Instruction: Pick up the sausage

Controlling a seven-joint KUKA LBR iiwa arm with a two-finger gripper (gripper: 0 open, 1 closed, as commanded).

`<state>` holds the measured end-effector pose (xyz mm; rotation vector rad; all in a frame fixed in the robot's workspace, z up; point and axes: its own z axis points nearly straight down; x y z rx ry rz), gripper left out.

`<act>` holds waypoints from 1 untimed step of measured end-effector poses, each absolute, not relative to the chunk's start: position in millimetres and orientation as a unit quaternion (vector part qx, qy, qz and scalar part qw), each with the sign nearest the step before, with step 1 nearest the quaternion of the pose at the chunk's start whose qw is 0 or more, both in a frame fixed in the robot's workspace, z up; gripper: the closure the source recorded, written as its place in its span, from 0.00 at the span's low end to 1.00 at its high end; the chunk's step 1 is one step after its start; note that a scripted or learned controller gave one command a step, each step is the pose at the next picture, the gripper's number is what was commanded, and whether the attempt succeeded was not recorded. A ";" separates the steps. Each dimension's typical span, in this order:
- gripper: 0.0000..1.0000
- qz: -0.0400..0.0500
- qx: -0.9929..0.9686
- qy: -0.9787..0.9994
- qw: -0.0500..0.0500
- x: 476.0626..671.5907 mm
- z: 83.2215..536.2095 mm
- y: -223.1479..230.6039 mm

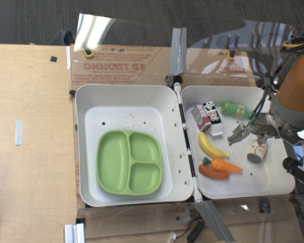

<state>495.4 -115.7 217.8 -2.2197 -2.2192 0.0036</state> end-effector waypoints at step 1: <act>0.00 0.002 -0.670 -0.743 0.002 476.9 190.1 -29.2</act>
